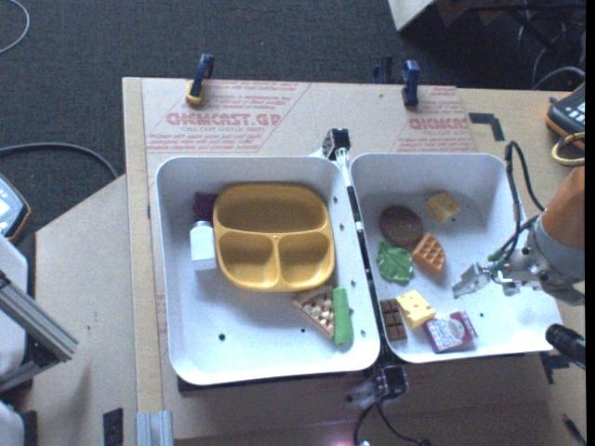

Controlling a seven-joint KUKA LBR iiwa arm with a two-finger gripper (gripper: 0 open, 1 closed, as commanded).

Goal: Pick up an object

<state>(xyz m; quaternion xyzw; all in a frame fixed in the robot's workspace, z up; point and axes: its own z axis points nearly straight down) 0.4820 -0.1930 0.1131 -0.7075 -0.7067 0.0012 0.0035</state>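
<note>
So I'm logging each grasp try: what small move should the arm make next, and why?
Probably ease the pincer left and down toward the cheese wedge. It hangs over bare bin floor in the right bin, holding nothing, and the cheese lies close by.

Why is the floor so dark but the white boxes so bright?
In the camera view, light falls on the two shallow white bins, whose plastic reflects it, with soft shadows under their rims; the dark carpeted floor soaks light up. The yellow divided plastic tray looks sharp, while the grey gripper at the right is a bit blurry.
</note>
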